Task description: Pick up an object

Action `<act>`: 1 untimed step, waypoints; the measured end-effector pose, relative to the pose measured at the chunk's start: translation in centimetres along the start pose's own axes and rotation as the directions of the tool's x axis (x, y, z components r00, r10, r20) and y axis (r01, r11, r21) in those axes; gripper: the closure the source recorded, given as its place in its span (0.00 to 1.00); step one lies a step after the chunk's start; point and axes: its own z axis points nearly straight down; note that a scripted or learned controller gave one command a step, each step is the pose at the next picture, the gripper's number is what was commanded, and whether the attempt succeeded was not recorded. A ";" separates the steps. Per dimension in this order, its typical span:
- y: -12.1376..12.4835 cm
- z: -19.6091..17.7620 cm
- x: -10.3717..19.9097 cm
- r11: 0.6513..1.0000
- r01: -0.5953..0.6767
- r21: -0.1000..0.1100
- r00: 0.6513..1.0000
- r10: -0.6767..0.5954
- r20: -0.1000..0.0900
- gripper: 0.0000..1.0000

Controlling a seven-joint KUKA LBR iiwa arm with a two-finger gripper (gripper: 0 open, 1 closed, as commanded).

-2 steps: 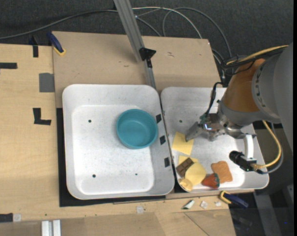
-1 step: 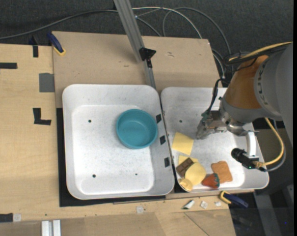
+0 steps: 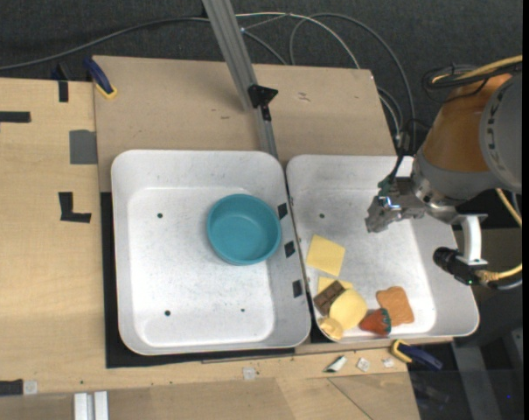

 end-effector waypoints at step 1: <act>0.2 -5.3 0.0 1.000 0.001 -0.001 1.000 -0.001 0.000 1.00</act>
